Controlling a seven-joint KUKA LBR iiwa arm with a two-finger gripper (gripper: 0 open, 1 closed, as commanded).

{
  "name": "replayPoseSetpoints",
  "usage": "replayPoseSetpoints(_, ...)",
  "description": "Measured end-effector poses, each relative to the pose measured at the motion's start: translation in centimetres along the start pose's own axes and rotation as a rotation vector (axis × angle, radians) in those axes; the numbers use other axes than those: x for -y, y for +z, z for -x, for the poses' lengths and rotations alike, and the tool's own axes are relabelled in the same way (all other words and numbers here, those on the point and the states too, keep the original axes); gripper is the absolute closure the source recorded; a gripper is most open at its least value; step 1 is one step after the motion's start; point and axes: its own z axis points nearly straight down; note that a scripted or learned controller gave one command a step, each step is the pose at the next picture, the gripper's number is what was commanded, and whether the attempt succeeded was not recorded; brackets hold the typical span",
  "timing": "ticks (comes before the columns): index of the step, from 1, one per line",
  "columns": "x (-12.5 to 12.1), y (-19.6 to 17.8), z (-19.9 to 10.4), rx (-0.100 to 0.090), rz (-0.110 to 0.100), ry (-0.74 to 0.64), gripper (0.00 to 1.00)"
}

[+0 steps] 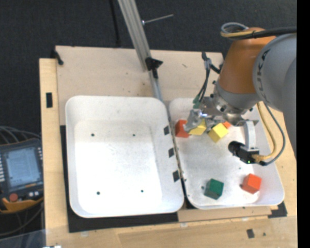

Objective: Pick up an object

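Holding 5 blocks, right bin; hand above yellow block.

White bins hold yellow blocks, orange blocks, a green block.

A: You can't read the gripper — the wrist hides its fingertips.

B: And your right bin?

A: Arm covers its back edge; the arm itself runs off the right edge.
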Motion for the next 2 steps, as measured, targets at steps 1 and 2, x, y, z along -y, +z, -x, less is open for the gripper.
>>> replayPoseSetpoints(1,0.9,-0.5,-5.3,-0.002,0.000,-0.003,1.00)
replayPoseSetpoints(2,2.5,-1.3,-10.9,-0.003,-0.001,-0.004,1.00)
